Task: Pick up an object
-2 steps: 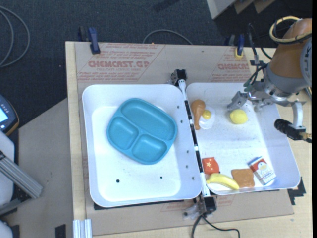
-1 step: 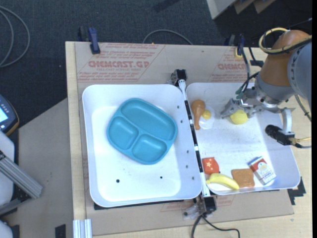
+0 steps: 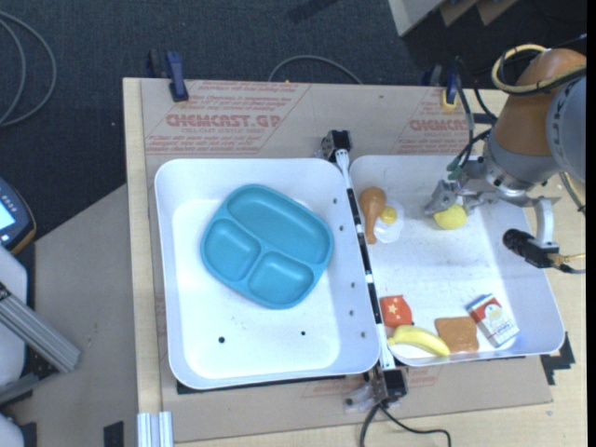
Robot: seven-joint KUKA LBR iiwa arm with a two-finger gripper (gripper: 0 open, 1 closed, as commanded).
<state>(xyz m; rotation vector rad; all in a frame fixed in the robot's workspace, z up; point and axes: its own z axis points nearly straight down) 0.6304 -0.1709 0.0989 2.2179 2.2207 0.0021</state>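
Tool [image 3: 453, 205] sits over a small round yellow plastic lemon [image 3: 452, 216] in the right-hand shallow white bin [image 3: 521, 291], far end; finger state indeterminate. Lemon judged light, rigid, slick; grip across its middle

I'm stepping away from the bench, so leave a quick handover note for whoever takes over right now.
Gripper: low in the right white bin, at the small yellow round object; grip state unclear, no hold confirmed.
Also in that bin: orange drumstick-shaped toy by the left wall; red block, yellow banana, brown toast-like slab and small red-and-white carton along the near edge.
Left white bin: blue divided plate.
Done: nothing visibly lifted. Left: pick up an object.
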